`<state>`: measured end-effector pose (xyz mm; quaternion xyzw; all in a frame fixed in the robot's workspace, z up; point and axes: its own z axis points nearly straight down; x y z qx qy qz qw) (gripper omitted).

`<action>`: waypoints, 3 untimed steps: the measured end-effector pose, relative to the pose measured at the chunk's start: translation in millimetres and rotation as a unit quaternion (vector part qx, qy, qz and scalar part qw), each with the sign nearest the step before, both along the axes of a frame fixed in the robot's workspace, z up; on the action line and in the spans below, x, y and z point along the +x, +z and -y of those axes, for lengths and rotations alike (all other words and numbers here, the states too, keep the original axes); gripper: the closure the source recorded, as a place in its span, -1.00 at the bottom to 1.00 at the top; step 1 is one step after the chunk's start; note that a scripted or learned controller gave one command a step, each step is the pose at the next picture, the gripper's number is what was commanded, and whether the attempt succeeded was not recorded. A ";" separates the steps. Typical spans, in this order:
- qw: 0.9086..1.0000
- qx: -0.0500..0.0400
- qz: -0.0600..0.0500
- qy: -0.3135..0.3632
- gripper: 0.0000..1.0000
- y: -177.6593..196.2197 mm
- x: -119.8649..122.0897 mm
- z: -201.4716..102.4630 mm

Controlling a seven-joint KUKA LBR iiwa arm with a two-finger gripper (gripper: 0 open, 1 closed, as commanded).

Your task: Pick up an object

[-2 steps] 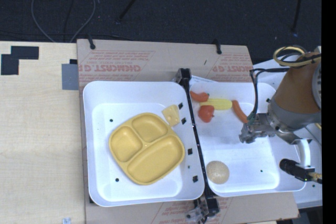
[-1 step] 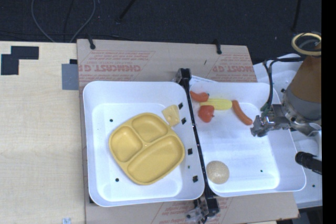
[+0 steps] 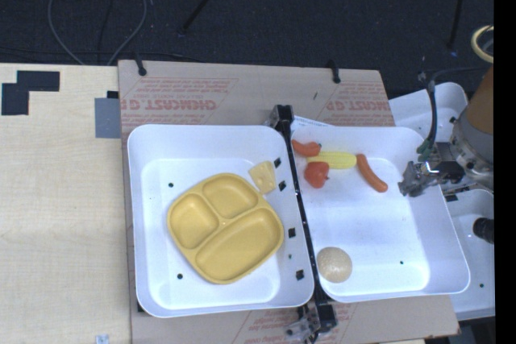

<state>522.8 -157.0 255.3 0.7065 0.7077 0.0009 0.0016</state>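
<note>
1. Over the right rim of the right bin (image 3: pixel 442 254), the gripper (image 3: pixel 419 177) hangs at the end of the grey arm (image 3: pixel 476 137), holding nothing; whether it is spread or pressed together cannot be told from this slant.

2. Food toys lie in a cluster at the far end of that bin: a small orange piece (image 3: pixel 305 147), a yellow corn cob (image 3: pixel 339 161) just beside it, a red pepper (image 3: pixel 317 174) below them, and an orange sausage (image 3: pixel 372 173) nearest the gripper.

3. Alone near the bin's front left corner sits a pale round ball (image 3: pixel 334 264), well apart from the cluster.

4. Across the divider, the left bin (image 3: pixel 153 221) holds a yellow sectioned tray (image 3: pixel 226 228), with a small pale yellow piece (image 3: pixel 263 176) touching its far corner.

5. Judged from this layout, the task is at its opening step: the approach, with no object chosen or touched.

6. The next move likely calls for travel left over the bin, a halt above one toy, and a straight descent; the sausage looks the closest candidate, though its neighbours sit near enough to crowd a grasp.
</note>
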 end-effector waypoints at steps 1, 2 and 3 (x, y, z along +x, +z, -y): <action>1.000 0.002 -0.004 0.001 1.00 -14.6 13.7 -52.3; 1.000 0.001 -0.003 0.001 1.00 -17.9 36.1 -93.6; 1.000 0.001 -0.002 0.002 1.00 -12.7 57.3 -148.4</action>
